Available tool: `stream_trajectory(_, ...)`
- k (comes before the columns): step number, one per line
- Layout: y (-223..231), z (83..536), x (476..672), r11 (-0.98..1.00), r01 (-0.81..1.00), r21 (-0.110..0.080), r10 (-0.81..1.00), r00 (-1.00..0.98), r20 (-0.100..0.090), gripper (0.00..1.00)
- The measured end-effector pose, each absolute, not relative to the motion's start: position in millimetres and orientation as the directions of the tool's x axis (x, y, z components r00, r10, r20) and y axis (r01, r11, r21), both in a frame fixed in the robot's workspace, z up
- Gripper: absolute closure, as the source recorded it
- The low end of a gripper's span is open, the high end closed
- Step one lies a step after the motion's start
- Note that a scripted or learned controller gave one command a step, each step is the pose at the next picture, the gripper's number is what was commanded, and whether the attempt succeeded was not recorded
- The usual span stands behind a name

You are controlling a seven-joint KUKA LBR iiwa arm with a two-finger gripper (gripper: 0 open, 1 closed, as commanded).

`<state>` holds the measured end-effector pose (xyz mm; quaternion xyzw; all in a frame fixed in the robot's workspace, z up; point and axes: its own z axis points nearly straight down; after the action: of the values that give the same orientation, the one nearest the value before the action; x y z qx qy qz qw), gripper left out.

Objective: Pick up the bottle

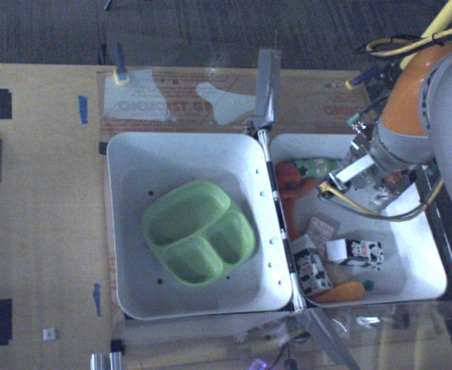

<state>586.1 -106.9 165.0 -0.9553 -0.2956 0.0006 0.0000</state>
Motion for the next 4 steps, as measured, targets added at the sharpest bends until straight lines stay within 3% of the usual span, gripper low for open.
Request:
stream_trajectory(1, 10, 184, 510.4, -0.520, 0.854, -0.005, 0.854, 0.520, -0.001, 0.00)
stream_trajectory(2, 126, 167, 484.7, -0.297, 0.955, -0.005, 0.955, 0.297, -0.001, 0.00)
stream_trajectory(3, 181, 88, 479.4, -0.668, 0.744, -0.002, 0.744, 0.668, -0.001, 0.00)
stream_trajectory(4, 180, 99, 477.4, -0.671, 0.741, -0.010, 0.741, 0.671, -0.007, 1.00)
